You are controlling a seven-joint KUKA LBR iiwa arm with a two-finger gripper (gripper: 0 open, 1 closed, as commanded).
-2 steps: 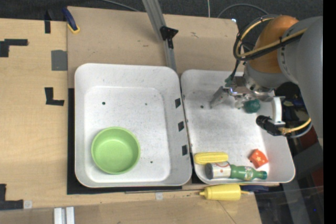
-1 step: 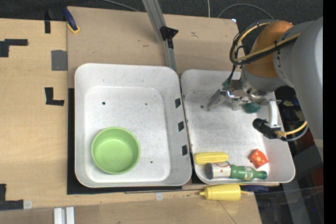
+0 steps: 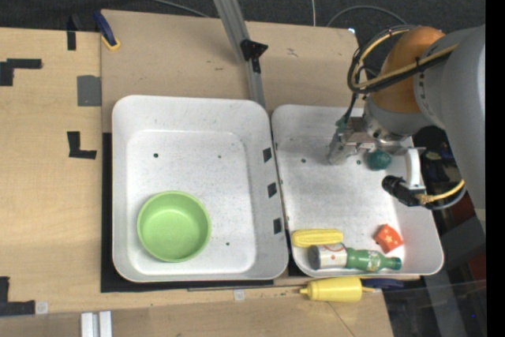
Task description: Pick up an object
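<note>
Yellow bottle [image 3: 334,290]: on bench edge, below the gripper [image 3: 341,150]. Green bottle [image 3: 355,258], yellow corn [image 3: 317,237], orange block [image 3: 387,237]: right bin [image 3: 316,193], untouched, below gripper. Teal ball [image 3: 379,160]: just right of it. Gripper: low over bin, nothing visibly held; opening indiscernible. Pickup pending.

Grey arm [image 3: 454,83] enters from right edge, orange band [image 3: 406,67] just above wrist, black cables looped over it. Wrist bent downward toward right bin [image 3: 316,193], over bin's upper-right part. Gripper [image 3: 341,150] hangs low inside right bin, near its back wall, pointing down-left. Finger spacing unclear from this angle. Black fitting w/ yellow cable sticks out below wrist, at bin's right rim.
</note>
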